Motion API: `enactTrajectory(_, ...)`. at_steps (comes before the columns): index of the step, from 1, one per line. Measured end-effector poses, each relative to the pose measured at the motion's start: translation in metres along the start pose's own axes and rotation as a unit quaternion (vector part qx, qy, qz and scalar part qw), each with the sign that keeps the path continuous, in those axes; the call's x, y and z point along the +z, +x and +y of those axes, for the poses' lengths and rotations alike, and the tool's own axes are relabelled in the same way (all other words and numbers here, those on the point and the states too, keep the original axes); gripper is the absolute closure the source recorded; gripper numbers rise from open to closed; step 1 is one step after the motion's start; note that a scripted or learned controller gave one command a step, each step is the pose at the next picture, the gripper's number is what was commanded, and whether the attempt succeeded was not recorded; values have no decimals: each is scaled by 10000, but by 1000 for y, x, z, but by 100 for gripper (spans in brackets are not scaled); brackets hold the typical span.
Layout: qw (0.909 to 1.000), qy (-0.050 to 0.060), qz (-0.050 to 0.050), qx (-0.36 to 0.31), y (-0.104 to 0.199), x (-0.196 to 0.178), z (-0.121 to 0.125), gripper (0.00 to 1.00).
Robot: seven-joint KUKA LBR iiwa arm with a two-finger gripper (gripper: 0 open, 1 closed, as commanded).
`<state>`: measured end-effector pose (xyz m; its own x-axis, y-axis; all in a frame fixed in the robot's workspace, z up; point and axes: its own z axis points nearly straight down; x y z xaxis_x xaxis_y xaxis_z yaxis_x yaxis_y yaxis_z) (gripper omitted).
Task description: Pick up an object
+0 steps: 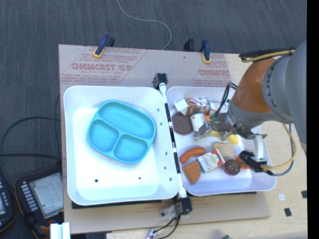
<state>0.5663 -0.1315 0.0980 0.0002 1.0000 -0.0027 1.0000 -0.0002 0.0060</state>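
Observation:
The right bin (259, 184) holds several toy food pieces: a dark brown round patty (182, 124), an orange sausage (192, 154), a waffle-like square (192, 172), a small printed packet (210, 161), a dark round cookie (232, 167) and a wrapped item (197, 103) at the back. My gripper (207, 127) hangs low over the middle of this pile, just right of the patty, with the grey arm and its orange band (251, 91) behind it. Pieces under the wrist are hidden.
The left bin (79, 183) holds a blue three-compartment plate (121, 131). Both bins rest on a cardboard sheet (99, 68) held by clamps at the back. A yellow cable (284, 163) loops by the right bin's edge. A pendant lies at the lower left.

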Motion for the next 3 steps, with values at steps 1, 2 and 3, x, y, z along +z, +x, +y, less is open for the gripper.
enactTrajectory(1, 10000, 8, 1, 0, 0, -9, 0, 100)
enactTrajectory(2, 10000, 8, 0, 0, 0, -9, 0, 0)
enactTrajectory(3, 10000, 16, 1, 1, 0, -18, 0, 100)
